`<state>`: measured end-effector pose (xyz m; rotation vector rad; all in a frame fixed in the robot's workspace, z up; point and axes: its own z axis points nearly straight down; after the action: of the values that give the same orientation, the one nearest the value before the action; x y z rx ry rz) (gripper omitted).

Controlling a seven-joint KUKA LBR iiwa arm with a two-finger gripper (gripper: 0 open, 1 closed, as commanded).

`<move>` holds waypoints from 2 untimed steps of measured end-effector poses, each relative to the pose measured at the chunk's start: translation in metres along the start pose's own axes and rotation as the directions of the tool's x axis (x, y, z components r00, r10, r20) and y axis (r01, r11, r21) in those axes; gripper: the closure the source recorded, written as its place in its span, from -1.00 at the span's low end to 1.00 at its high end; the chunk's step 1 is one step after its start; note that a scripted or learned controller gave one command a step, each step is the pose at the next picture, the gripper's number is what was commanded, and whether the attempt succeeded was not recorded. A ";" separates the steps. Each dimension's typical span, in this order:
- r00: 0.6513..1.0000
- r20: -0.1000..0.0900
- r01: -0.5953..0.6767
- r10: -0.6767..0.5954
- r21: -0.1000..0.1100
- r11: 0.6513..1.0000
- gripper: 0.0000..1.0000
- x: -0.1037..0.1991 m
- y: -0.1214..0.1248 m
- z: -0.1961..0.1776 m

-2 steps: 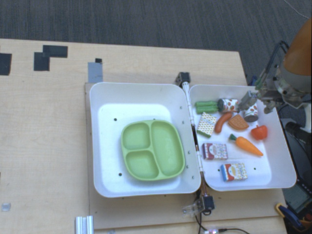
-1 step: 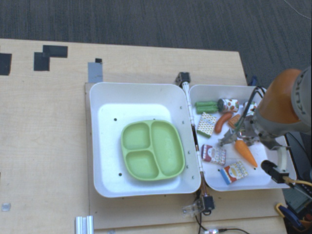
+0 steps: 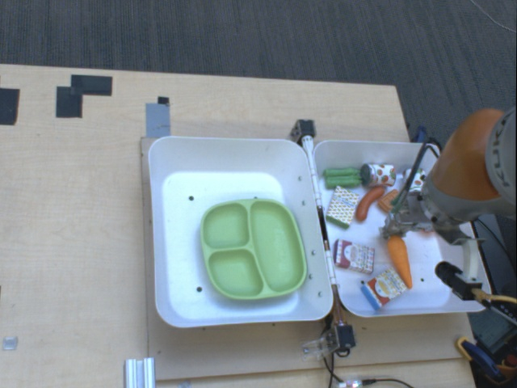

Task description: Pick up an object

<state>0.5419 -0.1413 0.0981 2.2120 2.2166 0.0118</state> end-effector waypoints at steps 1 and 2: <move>1.000 0.000 0.001 -0.001 0.000 1.000 -1.00 0.000 0.000 0.000; 1.000 0.000 0.001 -0.001 -0.003 1.000 1.00 0.001 0.001 -0.010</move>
<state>0.5430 -0.1406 0.1086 2.2093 2.2166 0.0154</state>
